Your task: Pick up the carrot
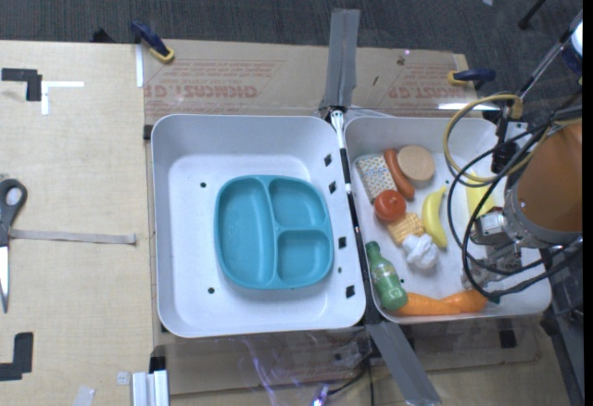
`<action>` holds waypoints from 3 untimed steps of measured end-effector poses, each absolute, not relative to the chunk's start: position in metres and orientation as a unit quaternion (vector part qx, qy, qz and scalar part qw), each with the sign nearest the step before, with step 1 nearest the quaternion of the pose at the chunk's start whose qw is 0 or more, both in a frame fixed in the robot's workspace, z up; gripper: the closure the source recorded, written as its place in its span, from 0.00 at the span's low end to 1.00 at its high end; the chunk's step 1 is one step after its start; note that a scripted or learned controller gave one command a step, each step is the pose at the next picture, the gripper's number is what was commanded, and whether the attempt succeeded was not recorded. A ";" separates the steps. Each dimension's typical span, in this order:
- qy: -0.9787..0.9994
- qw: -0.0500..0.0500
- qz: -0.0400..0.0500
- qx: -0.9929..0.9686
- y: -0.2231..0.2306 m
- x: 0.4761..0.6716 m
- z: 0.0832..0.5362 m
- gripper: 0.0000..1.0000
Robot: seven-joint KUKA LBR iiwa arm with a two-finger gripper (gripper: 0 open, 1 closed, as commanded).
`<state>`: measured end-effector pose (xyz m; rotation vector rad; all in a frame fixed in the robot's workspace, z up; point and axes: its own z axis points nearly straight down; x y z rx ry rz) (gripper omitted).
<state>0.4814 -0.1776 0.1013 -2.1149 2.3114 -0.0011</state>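
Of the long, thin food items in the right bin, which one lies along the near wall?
The carrot: orange, lying flat along the right bin's near wall beside the green bottle. The banana and the hot dog lie farther back, mid-bin.

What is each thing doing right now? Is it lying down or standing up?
carrot: lying flat along the right bin's near wall.
green bottle: lying on its side, beside the carrot.
banana: lying flat.
blue tray: flat, right side up, nothing in it.
scissors: lying on the bench.
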 end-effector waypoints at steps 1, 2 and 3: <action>0.738 0.004 0.000 -0.675 -0.178 0.481 0.101 0.00; 0.796 0.001 0.001 -0.606 -0.191 0.478 0.092 0.00; 0.796 0.003 0.000 -0.605 -0.190 0.481 0.101 1.00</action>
